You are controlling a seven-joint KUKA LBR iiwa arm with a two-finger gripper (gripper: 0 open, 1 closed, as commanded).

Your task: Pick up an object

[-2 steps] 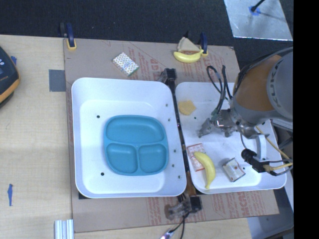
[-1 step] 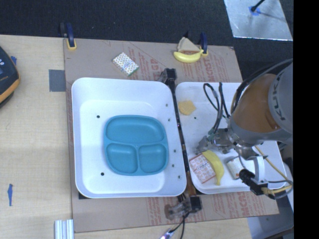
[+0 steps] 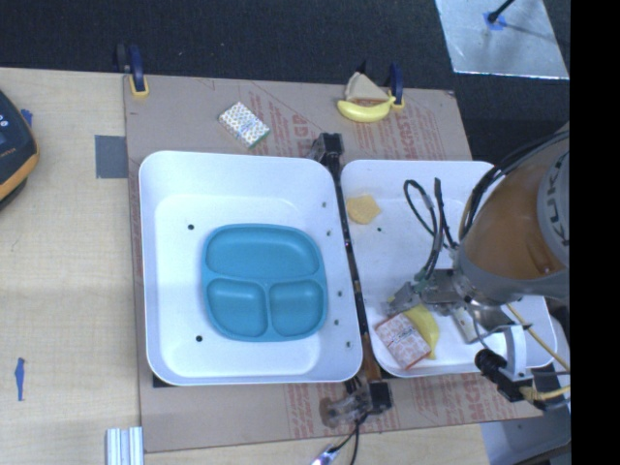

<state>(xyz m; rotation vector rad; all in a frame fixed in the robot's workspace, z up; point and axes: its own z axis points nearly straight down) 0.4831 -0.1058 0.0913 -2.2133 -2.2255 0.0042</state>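
The end effector [image 3: 418, 303] sits low over the near part of the right bin [image 3: 387, 184], at the tip of the grey arm [image 3: 513, 231] that comes in from the right. Whether it is apart or together I cannot tell. Black cables [image 3: 426, 211] loop up from it over the bin floor.

Right at its tip lies a small yellow piece [image 3: 424, 325], curved and smooth like a slice of toy fruit. Touching that piece on its left is a flat packet [image 3: 400, 341], pale with red print, lying tilted near the bin's front wall. Whether either one is gripped cannot be made out. Farther back in the same bin, well apart from these, rests a small tan wafer-like piece [image 3: 363, 209], close to the wall shared with the other bin.

The left bin [image 3: 165, 177] holds a blue tray with three compartments [image 3: 263, 281], lying flat in its middle.

Behind the bins, on the cardboard sheet covering the worktop [image 3: 58, 289], lie a yellow toy banana [image 3: 364, 110] with a wedge-shaped piece [image 3: 365, 87] just behind it, and, to their left, a small patterned square [image 3: 243, 123]. A dark device with an orange edge [image 3: 12, 148] sits at the worktop's far left.
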